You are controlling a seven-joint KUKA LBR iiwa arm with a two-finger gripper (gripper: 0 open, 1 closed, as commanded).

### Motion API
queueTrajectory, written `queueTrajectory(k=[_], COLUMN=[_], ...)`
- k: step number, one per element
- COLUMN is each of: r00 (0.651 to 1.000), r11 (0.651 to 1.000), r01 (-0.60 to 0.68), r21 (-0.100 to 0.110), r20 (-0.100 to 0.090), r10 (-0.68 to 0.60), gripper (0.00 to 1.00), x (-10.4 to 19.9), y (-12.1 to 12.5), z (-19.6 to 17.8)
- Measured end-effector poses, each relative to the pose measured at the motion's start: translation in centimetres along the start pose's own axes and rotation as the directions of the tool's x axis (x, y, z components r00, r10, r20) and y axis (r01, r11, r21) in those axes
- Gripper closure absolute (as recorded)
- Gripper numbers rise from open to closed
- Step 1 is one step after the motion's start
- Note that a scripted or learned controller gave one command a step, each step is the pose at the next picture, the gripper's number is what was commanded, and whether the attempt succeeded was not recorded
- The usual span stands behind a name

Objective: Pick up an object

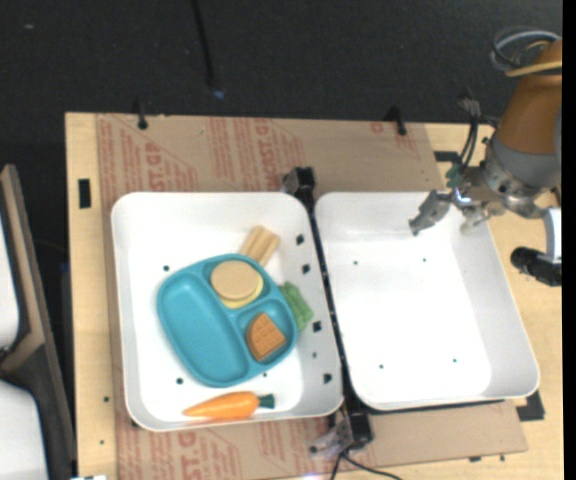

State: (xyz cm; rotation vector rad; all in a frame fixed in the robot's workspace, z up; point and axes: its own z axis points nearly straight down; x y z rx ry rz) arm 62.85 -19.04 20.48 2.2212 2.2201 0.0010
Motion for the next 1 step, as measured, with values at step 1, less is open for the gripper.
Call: queueTrajectory(k=[1], r00=[1.0], r11=[1.0], r01=[-0.002], r21=[0.003], r20=[0.0], r10=[0.002], gripper=[0.0], x=[-3.53], y=[-0.71], z=[2.71])
